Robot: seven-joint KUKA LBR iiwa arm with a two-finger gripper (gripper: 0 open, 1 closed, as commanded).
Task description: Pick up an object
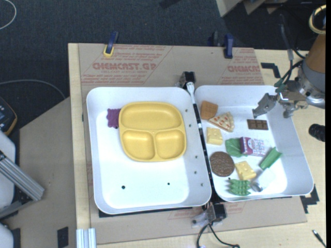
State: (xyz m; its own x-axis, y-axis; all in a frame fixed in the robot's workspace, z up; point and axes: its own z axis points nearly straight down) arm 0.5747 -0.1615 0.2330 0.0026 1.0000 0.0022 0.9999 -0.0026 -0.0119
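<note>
You see the arm (315,61) cut off by the right edge, just behind the gripper (274,106). Far to the gripper's left, the purple item (112,117) is half hidden under the yellow tray (152,129). Below the gripper, the green toy (240,186) and the small metallic piece (256,187) are too small to identify.

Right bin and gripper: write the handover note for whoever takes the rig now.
Gripper: open, holding nothing, above the right bin at its far right side, near the chocolate bar.
Things: pizza slice, cheese cube, cookie and other toy food lie in the right bin. The yellow tray sits in the left bin.
Done: nothing picked.
Left: descend, grip, lift.
</note>
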